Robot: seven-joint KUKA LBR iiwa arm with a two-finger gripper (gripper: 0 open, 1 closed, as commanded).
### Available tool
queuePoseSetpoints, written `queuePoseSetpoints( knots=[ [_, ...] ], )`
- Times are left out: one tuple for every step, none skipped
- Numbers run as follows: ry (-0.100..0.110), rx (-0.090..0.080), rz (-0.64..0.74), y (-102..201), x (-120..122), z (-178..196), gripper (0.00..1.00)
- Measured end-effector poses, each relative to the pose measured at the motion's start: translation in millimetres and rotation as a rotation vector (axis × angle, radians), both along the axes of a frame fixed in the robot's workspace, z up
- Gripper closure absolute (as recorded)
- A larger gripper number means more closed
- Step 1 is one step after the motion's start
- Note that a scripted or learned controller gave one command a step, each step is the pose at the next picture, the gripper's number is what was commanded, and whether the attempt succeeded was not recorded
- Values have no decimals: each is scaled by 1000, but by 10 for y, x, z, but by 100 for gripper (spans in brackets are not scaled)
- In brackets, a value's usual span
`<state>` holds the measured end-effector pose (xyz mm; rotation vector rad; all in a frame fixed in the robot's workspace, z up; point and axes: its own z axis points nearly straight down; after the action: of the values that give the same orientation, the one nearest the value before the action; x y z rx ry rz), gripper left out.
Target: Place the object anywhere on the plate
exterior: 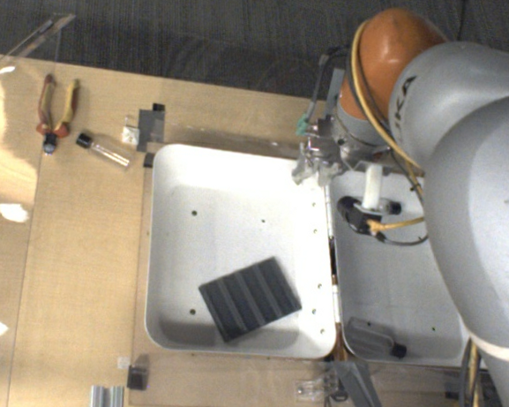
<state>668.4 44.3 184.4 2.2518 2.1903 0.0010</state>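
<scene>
A dark grey ridged plate (249, 299) lies tilted in the left bin (181, 236), near its front right. In the right bin (398, 282), a flat grey object (372, 339) with a dark end rests against the front wall. My gripper (313, 166) hangs over the back right corner of the left bin, close to the wall between the bins. It is far from both the plate and the grey object. The grey arm with its orange band (388, 41) covers much of the right bin.
Red-handled pliers (56, 112) and a small vial (105, 151) lie on the wooden bench left of the bins. A black bracket (153, 125) stands at the left bin's back left corner. Yellow and black cables (379, 220) hang below the wrist.
</scene>
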Motion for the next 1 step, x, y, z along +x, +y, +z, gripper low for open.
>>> queuePoseSetpoints(
  knots=[
    [-2,1,-129,612,2,8,100]
  ],
)
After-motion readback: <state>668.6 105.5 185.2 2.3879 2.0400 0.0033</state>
